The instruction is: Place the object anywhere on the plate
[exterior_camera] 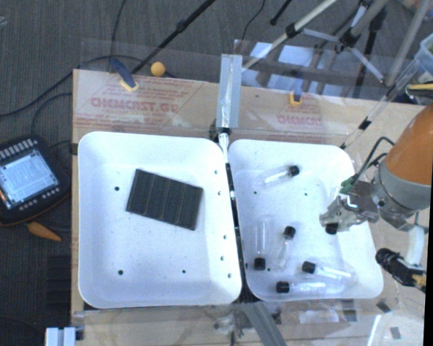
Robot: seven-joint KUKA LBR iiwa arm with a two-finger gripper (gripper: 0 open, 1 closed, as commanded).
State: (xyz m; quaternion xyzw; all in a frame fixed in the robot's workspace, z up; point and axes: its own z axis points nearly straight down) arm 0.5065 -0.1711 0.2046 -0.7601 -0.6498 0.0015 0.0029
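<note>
Near vials (302,287) blur in your right bin (356,283); gripper (336,221) grip unclear, dark plate (164,199) lies left.

Evenly lit from overhead, bright and slightly washed out on the white bins (151,289); soft faint shadows, mild glare on clear vials (278,175), overall soft focus, grainy.

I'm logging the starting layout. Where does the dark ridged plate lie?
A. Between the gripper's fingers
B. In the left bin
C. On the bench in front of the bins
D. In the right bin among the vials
B: the plate lies flat on the floor of the left bin, while the vials lie in the right bin, where the gripper hovers.
</note>
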